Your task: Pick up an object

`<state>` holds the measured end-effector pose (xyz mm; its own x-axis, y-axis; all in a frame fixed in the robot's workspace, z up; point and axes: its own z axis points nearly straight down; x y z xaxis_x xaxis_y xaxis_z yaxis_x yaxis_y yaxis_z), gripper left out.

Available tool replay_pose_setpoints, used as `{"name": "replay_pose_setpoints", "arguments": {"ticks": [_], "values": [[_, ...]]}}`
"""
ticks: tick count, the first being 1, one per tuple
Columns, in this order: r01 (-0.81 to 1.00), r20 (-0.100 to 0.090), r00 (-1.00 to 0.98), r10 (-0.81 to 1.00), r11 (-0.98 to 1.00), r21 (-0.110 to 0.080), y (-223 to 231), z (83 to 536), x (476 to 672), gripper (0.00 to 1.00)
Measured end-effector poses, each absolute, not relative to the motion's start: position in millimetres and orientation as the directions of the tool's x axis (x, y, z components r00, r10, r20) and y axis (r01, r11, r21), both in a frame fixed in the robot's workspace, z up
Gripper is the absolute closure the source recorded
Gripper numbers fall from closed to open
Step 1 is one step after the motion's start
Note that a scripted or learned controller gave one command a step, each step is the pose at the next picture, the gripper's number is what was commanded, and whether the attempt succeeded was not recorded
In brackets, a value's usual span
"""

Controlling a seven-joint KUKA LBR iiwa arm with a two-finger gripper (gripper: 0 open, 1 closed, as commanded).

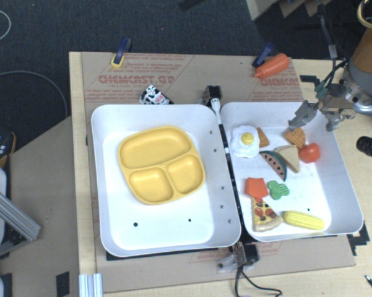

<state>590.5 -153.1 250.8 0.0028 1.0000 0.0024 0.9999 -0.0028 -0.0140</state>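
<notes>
The gripper (317, 113) is hovering with fingers spread and gripping nothing over the right bin's (345, 166) far side, just above the orange toy (296, 136), apparently aligning for descent.

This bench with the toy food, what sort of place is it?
Probably a robot test lab: two white bins clamped on a taped board, toy food such as a plastic corn cob, and a gripper over them.
</notes>
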Motion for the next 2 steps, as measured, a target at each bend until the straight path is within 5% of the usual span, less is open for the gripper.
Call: {"name": "replay_pose_setpoints", "arguments": {"ticks": [1,2], "values": [[1.0,0.0,0.0,1.0,0.0,0.0,-152.7,258.6,592.8,0.0],[1.0,0.002,0.001,1.0,-0.001,-0.007,-155.7,197.8,586.3,0.0]]}}
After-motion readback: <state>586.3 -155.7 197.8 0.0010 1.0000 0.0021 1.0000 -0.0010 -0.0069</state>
